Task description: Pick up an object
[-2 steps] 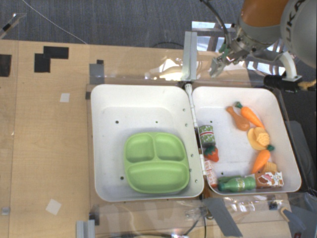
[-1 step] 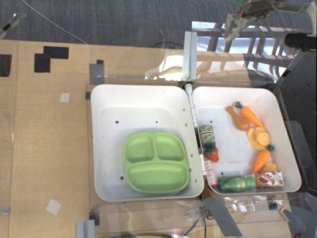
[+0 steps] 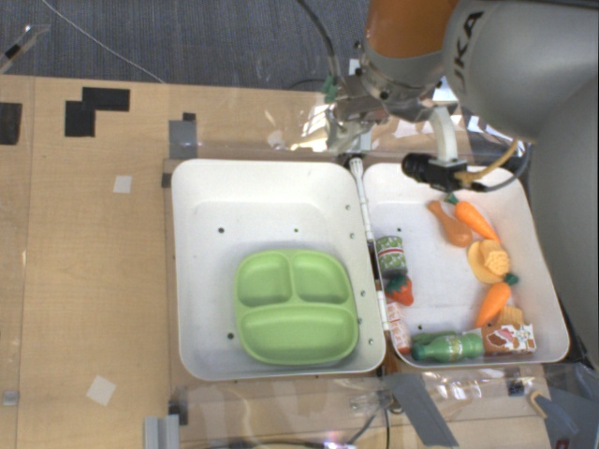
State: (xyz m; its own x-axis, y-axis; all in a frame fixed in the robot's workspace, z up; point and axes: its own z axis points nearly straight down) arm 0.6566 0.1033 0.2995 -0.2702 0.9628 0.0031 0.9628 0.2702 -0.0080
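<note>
1. My gripper [image 3: 357, 131] hangs over the far rim where the two bins meet, above the divider rather than over any toy. I cannot tell how it is set, and I see nothing held in it.
2. The step in hand, as I judge it, is choosing a target and getting over it. All the small things lie in the right bin [image 3: 423, 215], nearer the camera than my gripper and off to the arm's side.
3. Closest to me is the chicken drumstick [image 3: 450, 223], beside an orange carrot [image 3: 474, 218]. Both lie just past the black fitting on my wrist cable.
4. Further toward the near rim sit a corn piece [image 3: 489, 260], a second carrot [image 3: 493, 299], a green bottle [image 3: 448, 346] and a small carton [image 3: 511, 339].
5. Against the divider, almost straight toward the camera from my gripper, lie a little can [image 3: 389, 253] and a strawberry [image 3: 401, 290].
6. To do this well I would pick something with open floor around it. The drumstick looks best; the can hugs the wall and leaves little room on that side.
7. The left bin [image 3: 234, 195] holds a green divided plate [image 3: 296, 306], too broad and flat for me, I judge.
</note>
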